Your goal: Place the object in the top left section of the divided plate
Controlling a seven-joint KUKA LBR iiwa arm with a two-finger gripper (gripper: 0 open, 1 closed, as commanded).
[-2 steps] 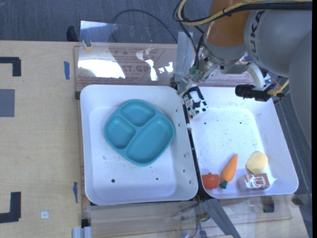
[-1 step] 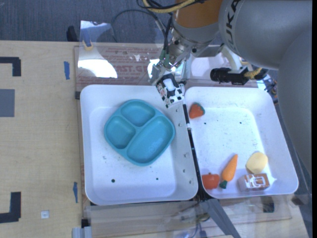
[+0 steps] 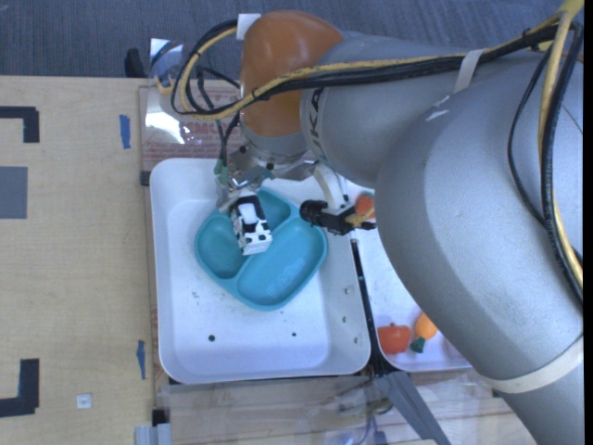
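**Gripper poised over the divided plate in the left bin**

The task's object cannot be told for certain: no separate item is visible between the fingers, and whether anything sits under the gripper (image 3: 250,225) is hidden by its own black-and-white body. The state of the fingers cannot be read either, since they point down and away from the camera.

Directly beneath the fingertips lies the divided plate (image 3: 278,276), a teal dish with raised ridges splitting it into sections. The gripper stands over the point where the ridges meet, toward the plate's upper edge in the view. One section opens to the left of the fingers, a larger one spreads below and to the right of them, and a third lies to the upper right, partly covered by the wrist.

The plate rests in the left bin (image 3: 185,341), whose white floor shows below and to the left of the fingers, marked with a few dark specks.

Above the fingers rises the wrist with its orange band (image 3: 283,49), wrapped by yellow and black cables (image 3: 208,54). To the right of the fingers, the grey arm (image 3: 482,211) covers most of the right bin (image 3: 408,364). In its uncovered lower corner, well apart from the fingers, lie a red toy tomato (image 3: 394,338) and an orange piece (image 3: 425,325), close together.
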